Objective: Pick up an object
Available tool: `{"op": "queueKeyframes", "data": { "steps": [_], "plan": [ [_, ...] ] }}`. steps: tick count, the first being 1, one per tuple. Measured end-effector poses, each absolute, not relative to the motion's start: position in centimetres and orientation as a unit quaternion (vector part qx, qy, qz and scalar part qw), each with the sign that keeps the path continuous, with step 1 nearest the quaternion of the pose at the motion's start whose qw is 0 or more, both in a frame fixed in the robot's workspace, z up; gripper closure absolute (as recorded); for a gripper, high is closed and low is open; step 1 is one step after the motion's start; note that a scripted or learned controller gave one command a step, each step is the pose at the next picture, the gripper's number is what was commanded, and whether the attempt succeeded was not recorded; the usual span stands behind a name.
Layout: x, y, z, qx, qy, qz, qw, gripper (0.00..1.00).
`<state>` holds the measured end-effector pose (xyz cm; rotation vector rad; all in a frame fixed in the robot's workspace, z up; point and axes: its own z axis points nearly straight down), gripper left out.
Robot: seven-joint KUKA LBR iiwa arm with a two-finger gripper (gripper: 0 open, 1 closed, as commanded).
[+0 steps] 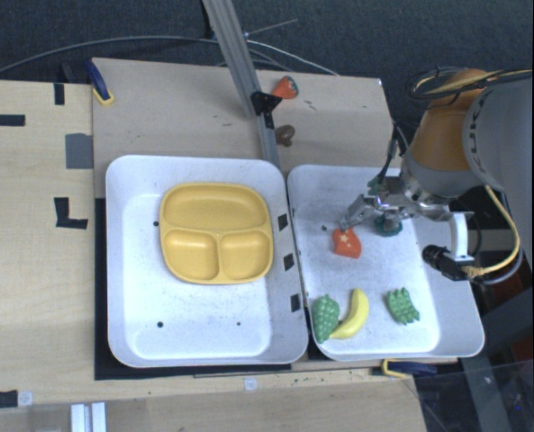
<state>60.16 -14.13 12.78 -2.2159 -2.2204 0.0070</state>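
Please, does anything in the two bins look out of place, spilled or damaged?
Nothing stands out. The yellow tray lies flat in the left bin. The red toy, banana and two green toys lie apart in the right bin, unspilled.

A robotics lab bench: plywood top (185,106), two white bins (122,241), loose cables (140,43), toy food.

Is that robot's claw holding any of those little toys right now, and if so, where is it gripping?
Nothing is held. The claw hangs over the right bin, just above the red toy, which lies on the bin floor with no finger around it.
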Motion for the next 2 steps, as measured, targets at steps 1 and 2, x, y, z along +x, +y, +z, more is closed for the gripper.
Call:
{"op": "queueKeyframes", "data": {
  "steps": [1, 2],
  "plan": [
    [60.1, -14.0, 8.7, -0.706, -0.708, 0.0013, 0.000, 0.00],
    [60.2, -14.0, 9.8, -0.706, -0.708, 0.0008, 0.001, 1.00]
  ]
}}
